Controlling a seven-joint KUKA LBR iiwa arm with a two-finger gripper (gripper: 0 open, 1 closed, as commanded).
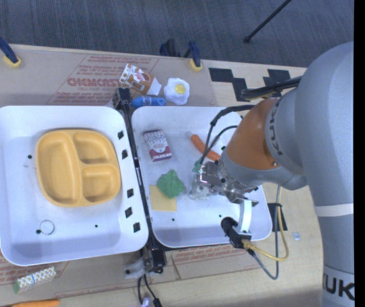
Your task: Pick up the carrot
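A: Where is the carrot just now?

B: In the right bin, toward its far side, lying on the white floor just beside the arm's wrist, its lower end hidden beneath it. The hand hangs nearer the camera, close by the green leafy piece — I cannot tell how it is set.

A: Which way does the carrot lie?

B: Aslant — its long axis runs from upper left to lower right in the camera view, the free tip toward the red packet.

A: So how to take it well?

B: I would shift the hand toward the far side, centre it over the carrot's middle, close across the long axis, then descend straight.
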